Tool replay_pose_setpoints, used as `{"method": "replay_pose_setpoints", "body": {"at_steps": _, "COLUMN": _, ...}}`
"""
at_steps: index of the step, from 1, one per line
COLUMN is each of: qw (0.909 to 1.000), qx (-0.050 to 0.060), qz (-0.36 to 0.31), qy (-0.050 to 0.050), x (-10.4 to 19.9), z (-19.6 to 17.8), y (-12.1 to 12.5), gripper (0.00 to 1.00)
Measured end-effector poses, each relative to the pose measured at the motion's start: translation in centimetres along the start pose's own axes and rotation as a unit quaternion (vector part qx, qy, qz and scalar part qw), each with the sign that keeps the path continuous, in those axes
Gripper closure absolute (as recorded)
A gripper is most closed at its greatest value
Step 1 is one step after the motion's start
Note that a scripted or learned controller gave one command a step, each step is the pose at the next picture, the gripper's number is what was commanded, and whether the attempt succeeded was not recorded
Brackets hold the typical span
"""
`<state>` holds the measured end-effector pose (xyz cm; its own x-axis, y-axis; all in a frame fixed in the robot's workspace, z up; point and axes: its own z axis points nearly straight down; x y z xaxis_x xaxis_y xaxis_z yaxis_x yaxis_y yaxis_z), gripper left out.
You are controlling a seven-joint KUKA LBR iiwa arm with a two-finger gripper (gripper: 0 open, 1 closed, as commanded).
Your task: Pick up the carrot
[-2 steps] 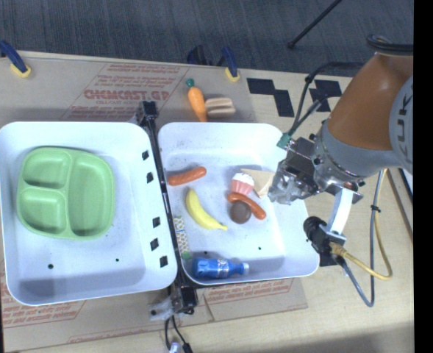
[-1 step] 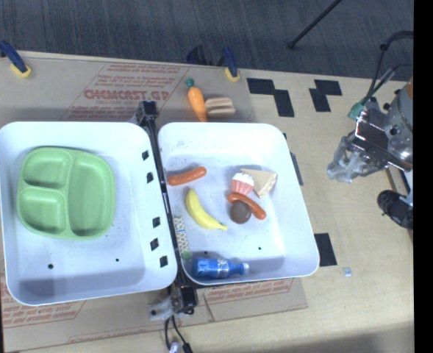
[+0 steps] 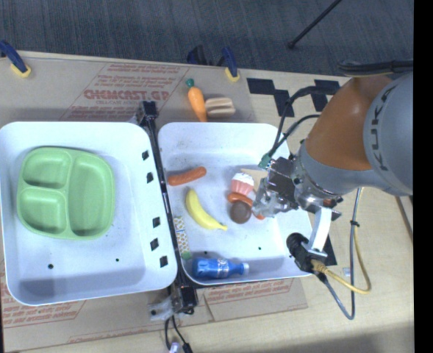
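**Inspector A:** We start at the grey two-finger gripper (image 3: 263,201). It sits low in the right shallow white bin (image 3: 215,137), just beside a brown rounded object (image 3: 239,212) and a pink-and-white cupcake-shaped toy (image 3: 241,185). We cannot tell how far it is open, and we see nothing held in it.

**Inspector B:** Agreed. The orange toy carrot with a green top (image 3: 195,102) lies outside that bin, on the printed cardboard sheet (image 3: 120,90) beyond the far wall, just beside a tan bun-shaped toy (image 3: 220,107).

**Inspector A:** We judge two risks. The gripper stands well apart from the carrot, so closing here takes the wrong object.

**Inspector B:** And the orange-red sausage-shaped piece (image 3: 187,175) near the yellow banana (image 3: 204,210) could be mistaken for the carrot.
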<state>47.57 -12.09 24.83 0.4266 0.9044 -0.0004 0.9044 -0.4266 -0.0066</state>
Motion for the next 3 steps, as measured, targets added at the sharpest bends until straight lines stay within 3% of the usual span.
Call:
{"method": "replay_pose_setpoints", "body": {"at_steps": 1, "qw": 0.9726, "qx": -0.003, "qz": -0.232, "qy": -0.001, "x": -5.6, "z": -10.8, "y": 2.7, "gripper": 1.0}}
{"method": "replay_pose_setpoints", "body": {"at_steps": 2, "qw": 0.9954, "qx": 0.0, "qz": -0.096, "qy": 0.0, "x": -0.3, "z": 0.1, "y": 0.2, "gripper": 1.0}}
{"method": "replay_pose_setpoints", "body": {"at_steps": 3, "qw": 0.978, "qx": -0.003, "qz": -0.209, "qy": -0.001, "x": -4.2, "z": -9.5, "y": 2.0, "gripper": 1.0}}
